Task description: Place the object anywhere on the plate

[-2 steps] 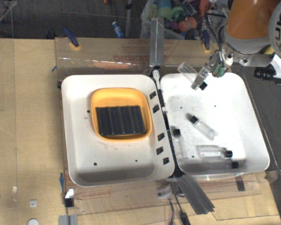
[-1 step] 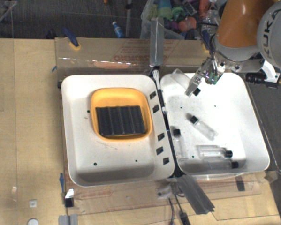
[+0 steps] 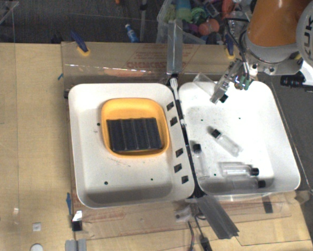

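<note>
A yellow-orange plate [image 3: 134,109] lies in the left bin [image 3: 88,177]. On the plate rests a dark ridged rectangular object [image 3: 134,134], lying flat near the plate's front. My gripper [image 3: 230,90] hangs over the back of the right bin [image 3: 281,140], far from the plate. It is open, with nothing between its fingers.
The right bin holds a small clear vial with a black cap [image 3: 223,140] and a larger clear bottle [image 3: 239,169] near the front. A small black piece [image 3: 196,148] lies by the divider [image 3: 180,135]. A box of coloured toys [image 3: 203,7] stands behind the bins.
</note>
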`<state>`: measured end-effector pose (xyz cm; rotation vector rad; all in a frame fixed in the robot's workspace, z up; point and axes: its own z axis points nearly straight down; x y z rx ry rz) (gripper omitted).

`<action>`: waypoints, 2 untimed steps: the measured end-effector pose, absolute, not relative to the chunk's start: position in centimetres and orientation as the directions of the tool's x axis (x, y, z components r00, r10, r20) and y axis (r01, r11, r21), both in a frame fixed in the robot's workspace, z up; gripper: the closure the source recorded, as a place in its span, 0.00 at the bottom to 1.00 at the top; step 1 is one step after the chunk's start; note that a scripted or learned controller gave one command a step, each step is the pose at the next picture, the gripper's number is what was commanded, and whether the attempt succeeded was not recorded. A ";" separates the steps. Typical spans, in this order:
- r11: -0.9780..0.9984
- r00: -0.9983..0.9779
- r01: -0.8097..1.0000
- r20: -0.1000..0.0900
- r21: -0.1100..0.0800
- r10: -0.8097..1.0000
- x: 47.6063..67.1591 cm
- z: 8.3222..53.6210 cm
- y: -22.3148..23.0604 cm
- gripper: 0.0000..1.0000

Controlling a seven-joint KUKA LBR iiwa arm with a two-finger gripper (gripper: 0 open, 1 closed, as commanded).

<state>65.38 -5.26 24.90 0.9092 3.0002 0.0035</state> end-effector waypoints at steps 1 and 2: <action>0.848 -0.848 0.530 -0.007 0.004 0.530 66.0 25.7 -5.2 1.00; 0.871 -0.871 0.491 -0.008 0.004 0.491 65.8 27.3 -5.1 1.00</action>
